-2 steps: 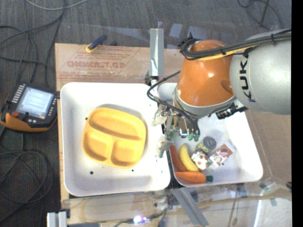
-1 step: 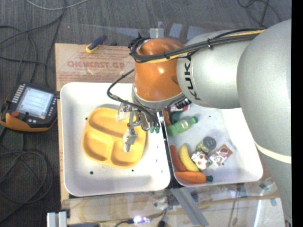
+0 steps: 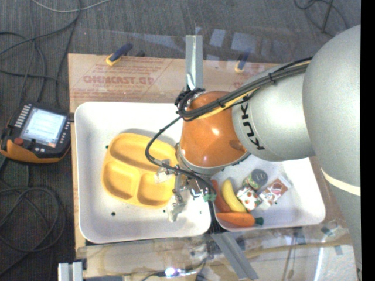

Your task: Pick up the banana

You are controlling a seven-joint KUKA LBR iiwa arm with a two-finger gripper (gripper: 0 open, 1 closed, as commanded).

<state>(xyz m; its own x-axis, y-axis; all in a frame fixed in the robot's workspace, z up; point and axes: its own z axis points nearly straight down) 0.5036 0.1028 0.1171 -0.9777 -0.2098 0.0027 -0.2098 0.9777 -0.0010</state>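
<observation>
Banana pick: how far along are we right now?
Done: nothing visible yet; the banana lies in the right bin between the carrot and a small box. In hand: the gripper hangs over the left bin, beside the yellow tray, with no banana in it. Left: cross to the right bin, grasp, lift.

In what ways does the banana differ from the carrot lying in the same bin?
The banana is yellow; the carrot is orange with a green tip. The banana lies slanted, running from upper left to lower right, while the carrot lies almost level along the bin's near wall. The banana curves; the carrot looks straighter and tapers. Both are elongated and rest in the right bin, close beside each other.
</observation>
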